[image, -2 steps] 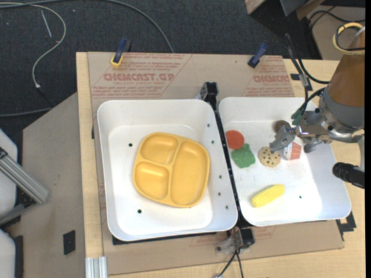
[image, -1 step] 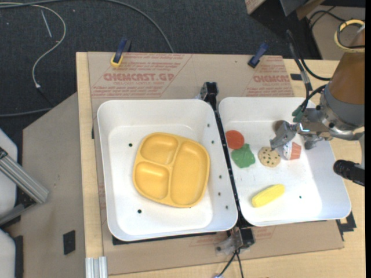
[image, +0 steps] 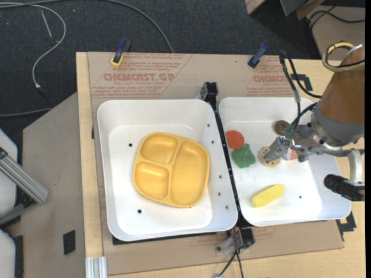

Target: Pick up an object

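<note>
Hand (image: 277, 150) beside knobbly green toy (image: 243, 156), right bin (image: 255, 106).

Red lettering is printed twice on the brown board (image: 174, 74) under the bins: "CHEMCAST GP" is read at the left, and a partly hidden repeat at the right.

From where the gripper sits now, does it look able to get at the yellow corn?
Probably yes. The corn lies alone on bare floor in the right bin, and the gripper hangs in that bin just beyond it. The green piece and red piece lie off to one side.
</note>
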You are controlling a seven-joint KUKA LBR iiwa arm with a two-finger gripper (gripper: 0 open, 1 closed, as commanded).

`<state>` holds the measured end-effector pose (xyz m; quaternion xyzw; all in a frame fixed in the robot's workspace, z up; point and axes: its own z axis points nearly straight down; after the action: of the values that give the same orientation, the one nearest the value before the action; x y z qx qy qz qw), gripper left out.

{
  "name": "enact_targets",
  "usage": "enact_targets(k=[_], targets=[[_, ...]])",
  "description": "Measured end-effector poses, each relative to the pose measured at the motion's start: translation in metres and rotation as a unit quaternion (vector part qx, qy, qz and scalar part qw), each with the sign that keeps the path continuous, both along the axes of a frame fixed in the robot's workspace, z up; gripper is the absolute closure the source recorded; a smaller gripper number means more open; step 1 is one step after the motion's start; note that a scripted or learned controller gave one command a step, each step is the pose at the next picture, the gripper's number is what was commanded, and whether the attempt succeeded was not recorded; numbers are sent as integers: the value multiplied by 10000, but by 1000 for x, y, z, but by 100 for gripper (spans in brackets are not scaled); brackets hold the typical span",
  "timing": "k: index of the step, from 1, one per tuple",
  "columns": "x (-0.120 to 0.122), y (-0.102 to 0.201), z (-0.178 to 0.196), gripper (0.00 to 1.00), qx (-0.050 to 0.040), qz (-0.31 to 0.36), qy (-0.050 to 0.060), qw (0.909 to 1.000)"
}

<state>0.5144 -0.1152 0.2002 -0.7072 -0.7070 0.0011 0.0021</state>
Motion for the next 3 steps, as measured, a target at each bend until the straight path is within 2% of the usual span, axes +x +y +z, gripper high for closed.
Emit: enact_targets(k=[2,3], targets=[[4,5,-114,0,9,-1,18,10000],[6,4,-100,100,2,-3,-23,10000]])
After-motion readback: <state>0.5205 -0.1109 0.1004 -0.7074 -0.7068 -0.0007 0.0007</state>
